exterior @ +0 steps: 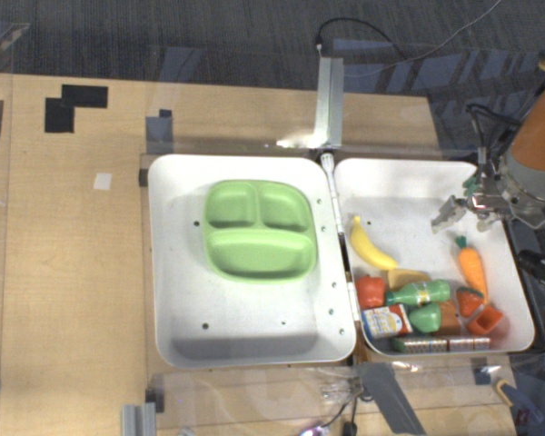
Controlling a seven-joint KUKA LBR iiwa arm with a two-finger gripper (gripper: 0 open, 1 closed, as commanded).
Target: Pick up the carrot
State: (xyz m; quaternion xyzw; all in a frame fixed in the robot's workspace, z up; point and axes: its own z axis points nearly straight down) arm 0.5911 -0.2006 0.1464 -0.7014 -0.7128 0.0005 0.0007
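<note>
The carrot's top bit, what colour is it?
Green, above the orange carrot in the camera view's right bin.

The arm [538, 143] reached in from the right, its orange band above the wrist; the gripper [466, 214] hung low over the right bin [395, 184], near its right wall; its fingers [447, 213] were spread apart, gripping nothing.

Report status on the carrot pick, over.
End effector above right bin, nothing held. Carrot lying free just below it. Orange piece by carrot's lower end; approach from above looks clear.
</note>
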